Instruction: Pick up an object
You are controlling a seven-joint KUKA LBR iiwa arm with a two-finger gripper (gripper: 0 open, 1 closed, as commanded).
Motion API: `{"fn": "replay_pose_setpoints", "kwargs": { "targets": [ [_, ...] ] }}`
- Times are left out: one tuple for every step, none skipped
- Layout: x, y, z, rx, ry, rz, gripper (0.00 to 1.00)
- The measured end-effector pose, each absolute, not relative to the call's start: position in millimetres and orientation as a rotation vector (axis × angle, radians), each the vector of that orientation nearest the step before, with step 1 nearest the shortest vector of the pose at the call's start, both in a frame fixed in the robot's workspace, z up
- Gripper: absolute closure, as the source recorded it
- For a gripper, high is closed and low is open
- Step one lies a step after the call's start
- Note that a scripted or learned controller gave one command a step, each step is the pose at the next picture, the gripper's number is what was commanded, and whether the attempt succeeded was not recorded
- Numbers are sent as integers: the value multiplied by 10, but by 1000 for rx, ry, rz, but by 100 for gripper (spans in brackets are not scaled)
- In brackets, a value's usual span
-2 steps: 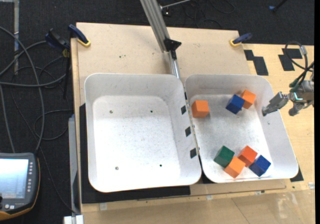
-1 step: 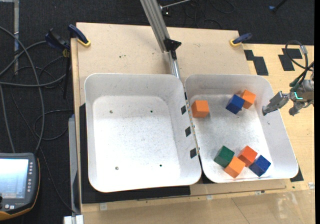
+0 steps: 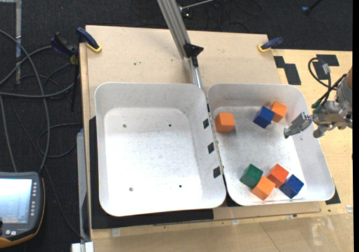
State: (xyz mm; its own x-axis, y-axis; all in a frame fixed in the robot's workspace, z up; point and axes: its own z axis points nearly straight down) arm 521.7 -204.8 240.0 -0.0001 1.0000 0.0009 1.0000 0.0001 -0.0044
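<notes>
Your gripper (image 3: pixel 298 126) hangs at the right rim of the right bin (image 3: pixel 320 158), reaching in from the right edge of the frame. One grey finger juts left and down over the bin floor; nothing sits between the fingers, and how far apart they stand cannot be told from this angle.

You have seven blocks to choose from, all in the right bin. Nearest the gripper, a blue block (image 3: pixel 263 117) and an orange block (image 3: pixel 278 110) touch each other in the upper part of the bin, just left of the finger. A lone orange cube (image 3: pixel 225 122) sits farther left, near the bin's left wall, well apart from the rest. Toward the front, four blocks cluster together: a green block (image 3: pixel 251 175) on the left, a red-orange block (image 3: pixel 278 174), an orange one (image 3: pixel 263 188) just in front of them, and a dark blue block (image 3: pixel 291 186) on the right, close to the front rim.

The left bin (image 3: pixel 112 99) lies beside it on the tan bench (image 3: pixel 140 49). A silver pole (image 3: pixel 171 9) slants down from the top of the frame to the seam between the bins.
</notes>
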Motion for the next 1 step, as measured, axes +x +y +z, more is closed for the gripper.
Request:
{"fn": "replay_pose_setpoints", "kwargs": {
  "targets": [
    [5214,-1980,1949,-2218,-2218,4,0]
  ]
}}
